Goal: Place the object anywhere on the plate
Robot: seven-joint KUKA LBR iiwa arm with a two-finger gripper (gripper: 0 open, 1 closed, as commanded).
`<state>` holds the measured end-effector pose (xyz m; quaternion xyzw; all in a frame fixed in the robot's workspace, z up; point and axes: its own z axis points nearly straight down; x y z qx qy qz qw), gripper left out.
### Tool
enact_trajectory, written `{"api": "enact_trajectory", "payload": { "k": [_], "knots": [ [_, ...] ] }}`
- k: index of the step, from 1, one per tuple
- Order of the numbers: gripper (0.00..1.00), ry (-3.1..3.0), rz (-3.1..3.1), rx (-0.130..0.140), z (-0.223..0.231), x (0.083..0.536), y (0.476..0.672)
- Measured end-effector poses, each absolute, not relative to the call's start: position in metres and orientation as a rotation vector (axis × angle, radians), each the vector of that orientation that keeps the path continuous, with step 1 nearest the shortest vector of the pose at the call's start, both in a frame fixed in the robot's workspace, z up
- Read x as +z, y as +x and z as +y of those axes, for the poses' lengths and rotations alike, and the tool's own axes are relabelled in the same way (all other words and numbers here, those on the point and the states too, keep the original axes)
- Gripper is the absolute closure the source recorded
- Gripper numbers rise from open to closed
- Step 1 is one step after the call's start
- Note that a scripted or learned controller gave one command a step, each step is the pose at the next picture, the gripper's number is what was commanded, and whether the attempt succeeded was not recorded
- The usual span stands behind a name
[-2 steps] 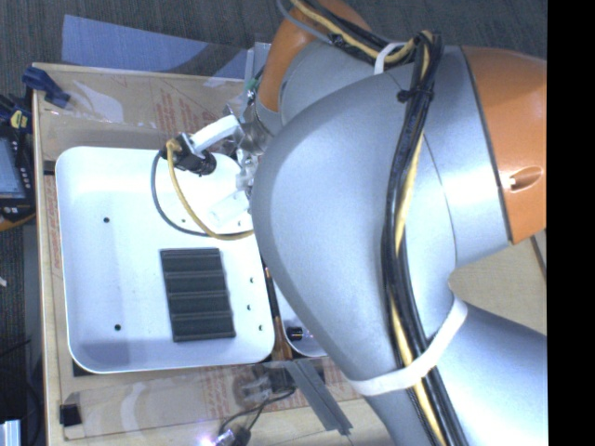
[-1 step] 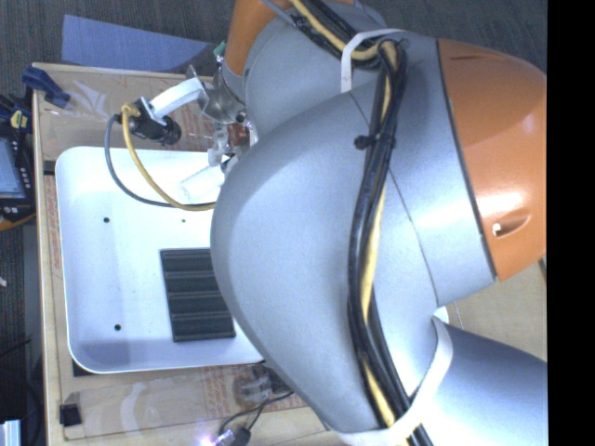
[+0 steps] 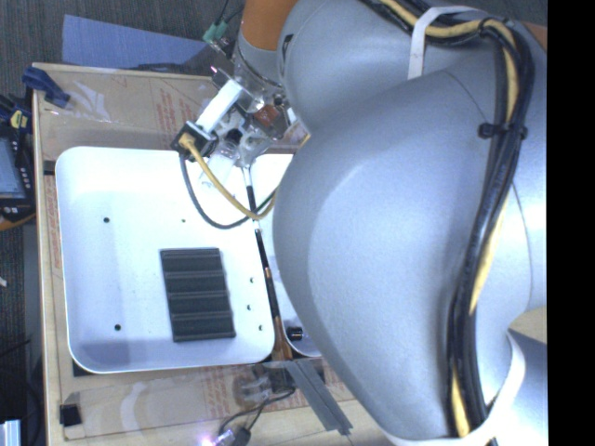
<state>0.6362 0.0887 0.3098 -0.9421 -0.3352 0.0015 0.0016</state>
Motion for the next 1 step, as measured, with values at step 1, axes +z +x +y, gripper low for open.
{"api": "enact_trajectory", "payload": {
  "k": [1],
  "knots": [
    [1.0, -3.053, -0.728, 0.012, 0.1321, 0.1912, 0.6113]
  ]
}}
